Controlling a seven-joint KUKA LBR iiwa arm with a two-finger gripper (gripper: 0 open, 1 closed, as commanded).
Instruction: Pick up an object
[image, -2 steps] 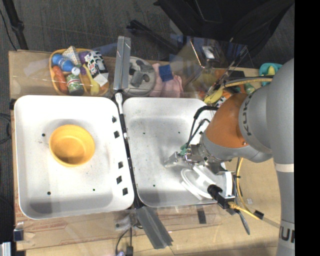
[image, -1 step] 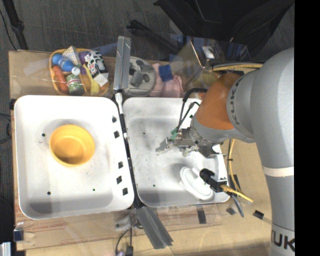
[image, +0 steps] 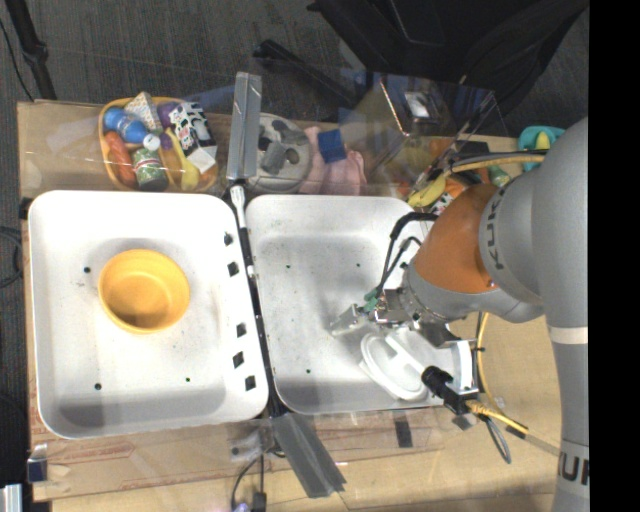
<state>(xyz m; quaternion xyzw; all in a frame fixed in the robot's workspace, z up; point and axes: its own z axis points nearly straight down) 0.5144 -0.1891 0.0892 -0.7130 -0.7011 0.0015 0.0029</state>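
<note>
A white cup-like object (image: 395, 365) lies on its side in the right bin (image: 300, 300), near the front right corner. For a good pick, the gripper (image: 350, 318) should be moved over the white object, lowered slowly, and closed on its rim. The gripper is seen low in the right bin, just beside the white object. Nothing can be seen held in it. How wide it is open cannot be told.

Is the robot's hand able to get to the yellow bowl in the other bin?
Probably yes. The yellow bowl sits alone and uncovered in the left bin; the hand is low in the right bin, so it must cross the divider.
</note>
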